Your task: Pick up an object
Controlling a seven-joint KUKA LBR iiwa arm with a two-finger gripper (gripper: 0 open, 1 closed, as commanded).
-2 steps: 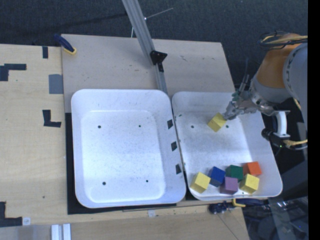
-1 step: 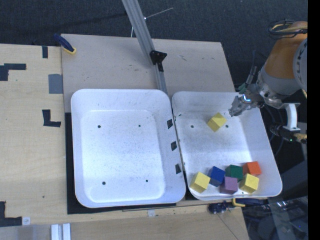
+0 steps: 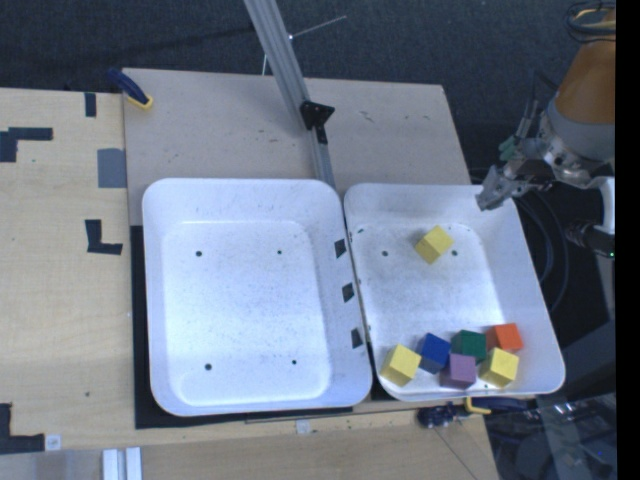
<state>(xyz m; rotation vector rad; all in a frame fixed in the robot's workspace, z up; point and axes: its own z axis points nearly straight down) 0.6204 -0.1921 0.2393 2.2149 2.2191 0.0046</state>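
White bins: two, side by side on tabletop (image 3: 240, 118); left bin (image 3: 240, 298), right bin (image 3: 450, 288). Cubes: seven, all in right bin. Lone yellow cube (image 3: 434, 244) toward 12 o'clock of bin floor, turned diagonal to bin walls, no long axis. Six clustered at 6 o'clock edge: yellow (image 3: 402, 364), blue (image 3: 434, 351), purple (image 3: 461, 369), green (image 3: 468, 344), orange (image 3: 506, 337), yellow (image 3: 500, 367). Tool (image 3: 492, 194) over right bin's 1 o'clock corner, tips pointing toward 8 o'clock; nothing seen in it; opening: cannot tell.
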